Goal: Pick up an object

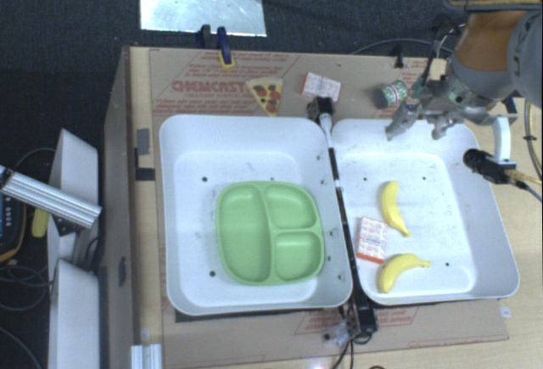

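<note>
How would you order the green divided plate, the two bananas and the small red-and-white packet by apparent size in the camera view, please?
1. Green divided plate, by far the largest.
2. The upper banana and the lower banana look about alike, so I will not rank them.
3. Red-and-white packet, smallest.

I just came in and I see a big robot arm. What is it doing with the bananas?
The robot arm's tool hangs open over the far edge of the right bin, holding nothing. Two bananas, the upper banana and the lower banana, lie in that bin beside a small packet. A green divided plate sits in the left bin. Nothing is picked up yet.
</note>
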Controlling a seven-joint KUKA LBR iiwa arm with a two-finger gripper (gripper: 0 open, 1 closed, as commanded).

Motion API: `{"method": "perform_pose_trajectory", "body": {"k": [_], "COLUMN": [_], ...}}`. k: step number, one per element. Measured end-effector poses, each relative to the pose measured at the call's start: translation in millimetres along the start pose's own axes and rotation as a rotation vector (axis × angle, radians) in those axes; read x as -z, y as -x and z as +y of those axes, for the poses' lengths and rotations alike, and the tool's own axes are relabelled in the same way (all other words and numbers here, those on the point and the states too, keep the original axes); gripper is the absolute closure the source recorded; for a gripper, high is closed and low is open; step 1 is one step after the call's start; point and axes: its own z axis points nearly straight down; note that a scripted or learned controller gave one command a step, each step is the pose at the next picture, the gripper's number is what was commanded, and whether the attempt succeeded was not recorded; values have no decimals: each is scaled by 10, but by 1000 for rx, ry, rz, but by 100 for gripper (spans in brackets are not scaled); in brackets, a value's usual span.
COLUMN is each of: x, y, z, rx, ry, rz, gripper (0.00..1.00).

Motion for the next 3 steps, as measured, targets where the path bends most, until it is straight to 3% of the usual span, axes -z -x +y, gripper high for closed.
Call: {"method": "perform_pose_trajectory", "body": {"k": [1,2,3], "x": [-1233,-1232,-1125], "y": [25,-294,-289], "z": [-351,-613,-605], "rx": [-2,0,1], "ry": [0,-1,1], "rz": [0,1,0], "gripper": [0,0,100]}}
